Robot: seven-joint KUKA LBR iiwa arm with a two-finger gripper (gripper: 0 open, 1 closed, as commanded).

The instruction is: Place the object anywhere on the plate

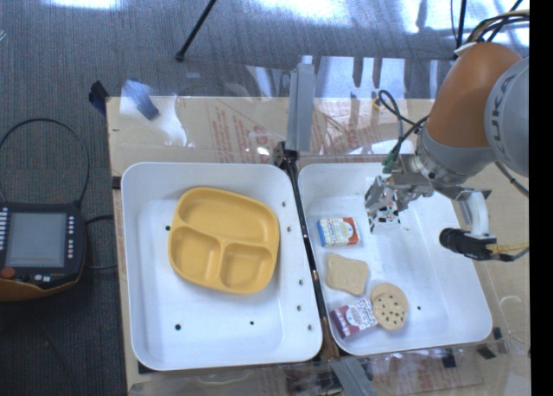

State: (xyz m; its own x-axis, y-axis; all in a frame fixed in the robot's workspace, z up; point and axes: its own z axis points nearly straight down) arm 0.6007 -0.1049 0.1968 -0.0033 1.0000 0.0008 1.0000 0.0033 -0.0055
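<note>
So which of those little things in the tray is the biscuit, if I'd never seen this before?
Start at the right-hand shallow white bin, the one without the yellow divided plate. Along its near left side lie several small items; the biscuit is the round tan cookie with dark dots. It touches a dark red packet and sits nearer than the plain slice of toast.

This is a robotics lab or test cell rather than a home. A grey industrial arm with an orange band [484, 109] reaches over two shallow white plastic bins [151, 334] on a cardboard-topped bench [225, 126]. A black handheld teach pendant with a grey screen [39, 243] lies on grey carpet [52, 57], beside thin black tripod legs [207, 9].
</note>
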